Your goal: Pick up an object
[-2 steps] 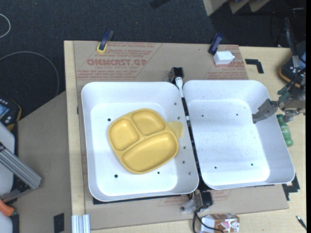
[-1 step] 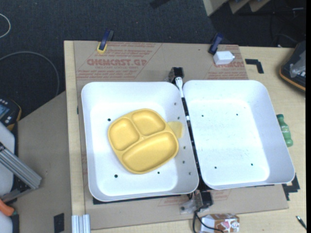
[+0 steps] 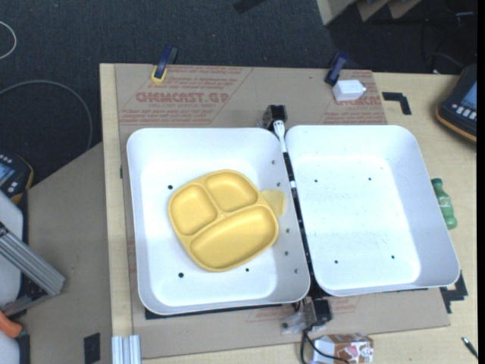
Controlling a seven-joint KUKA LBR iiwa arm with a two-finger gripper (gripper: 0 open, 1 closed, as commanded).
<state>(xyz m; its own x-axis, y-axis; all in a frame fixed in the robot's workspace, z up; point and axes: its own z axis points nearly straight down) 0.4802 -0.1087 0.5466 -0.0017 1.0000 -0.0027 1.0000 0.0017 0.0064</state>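
Worktop (image 3: 227, 89) front edge: small cable clutter and a brown-white box (image 3: 350, 349) just below the bins. Left bin (image 3: 144, 203) holds the yellow divided plate (image 3: 222, 218), lying flat, mid-bin, slightly right of centre, three compartments up. Right bin (image 3: 432, 226) sits just beside it, rims touching. Far edge: small white block (image 3: 348, 90) and two clamps. Gripper: no view of it, so its state and its offset to the plate can't be told.
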